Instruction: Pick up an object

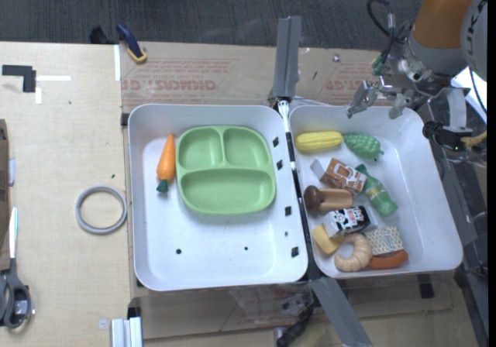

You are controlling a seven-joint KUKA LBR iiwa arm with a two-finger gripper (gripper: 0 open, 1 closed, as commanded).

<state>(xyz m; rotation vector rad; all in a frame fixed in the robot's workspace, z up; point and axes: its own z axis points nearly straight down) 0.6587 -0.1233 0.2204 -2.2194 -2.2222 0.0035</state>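
My gripper (381,102) hangs above the far rim of the right bin (434,183), open, with nothing between its fingers. Below it in that bin lie a yellow corn cob (318,141), a green leafy vegetable (363,145), an orange snack box (343,175), a green bottle (379,194), a brown mushroom (325,198), a black-and-white carton (349,220), a cheese wedge (325,239), a croissant (353,254), a patterned packet (384,239) and a sausage (387,261). The left bin (147,252) holds a green divided plate (226,168) and an orange carrot (166,161).
A roll of tape (101,208) and scissors (14,291) lie on the wooden bench to the left. A blue clamp (132,43) sits at the cardboard's far edge. A grey metal post (286,59) rises between the bins at the back.
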